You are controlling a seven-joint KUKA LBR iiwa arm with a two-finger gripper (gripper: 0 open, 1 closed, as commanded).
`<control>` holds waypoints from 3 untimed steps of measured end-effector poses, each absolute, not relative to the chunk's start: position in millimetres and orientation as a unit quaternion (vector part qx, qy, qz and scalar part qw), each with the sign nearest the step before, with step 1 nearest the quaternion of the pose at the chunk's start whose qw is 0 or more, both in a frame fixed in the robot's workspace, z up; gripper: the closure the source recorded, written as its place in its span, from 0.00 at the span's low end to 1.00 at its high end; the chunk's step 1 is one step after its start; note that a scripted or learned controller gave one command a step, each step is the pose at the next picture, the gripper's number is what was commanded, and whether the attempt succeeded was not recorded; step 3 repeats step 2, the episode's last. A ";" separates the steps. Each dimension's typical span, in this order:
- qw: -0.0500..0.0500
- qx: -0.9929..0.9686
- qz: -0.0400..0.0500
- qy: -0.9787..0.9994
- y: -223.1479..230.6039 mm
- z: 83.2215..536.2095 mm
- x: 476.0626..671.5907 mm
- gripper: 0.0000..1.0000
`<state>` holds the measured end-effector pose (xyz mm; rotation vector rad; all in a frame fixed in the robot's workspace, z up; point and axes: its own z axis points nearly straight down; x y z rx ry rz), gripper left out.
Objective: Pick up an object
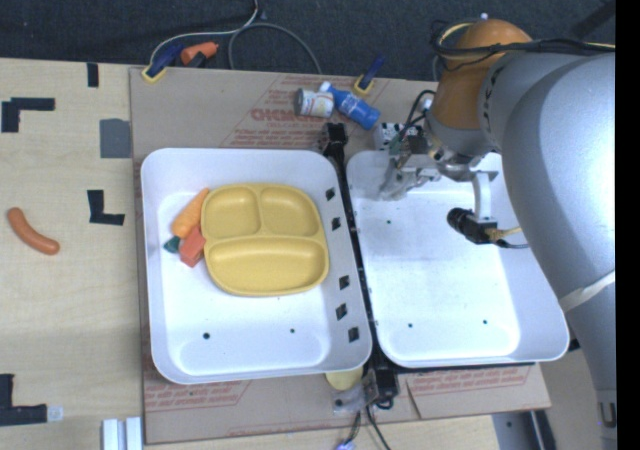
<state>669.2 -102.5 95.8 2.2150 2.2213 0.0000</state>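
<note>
A yellow divided plate (265, 238) lies in the left bin (250, 348). An orange carrot-like toy (188, 212) leans against the plate's left edge, with a small red and green piece (190, 250) just below it. My gripper (392, 176) hangs over the far left corner of the right bin (450, 328), well to the right of the plate. The grey arm with its orange band (480, 48) covers the bin's right side. Nothing shows between the gripper's tips, and their spacing is too blurred to read.
A blue and white bottle (338, 103) lies on the cardboard behind the bins. An orange sausage toy (32, 231) rests on the bench at far left. A black fitting with a cable (472, 225) sticks out from the arm over the right bin. Black clips line the divider between the bins.
</note>
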 end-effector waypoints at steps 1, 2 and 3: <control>0.001 0.705 0.002 0.709 -49.2 201.9 614.8 1.00; -0.001 0.706 -0.001 0.709 1.5 183.2 588.5 1.00; -0.001 0.706 -0.001 0.709 1.5 183.2 588.5 1.00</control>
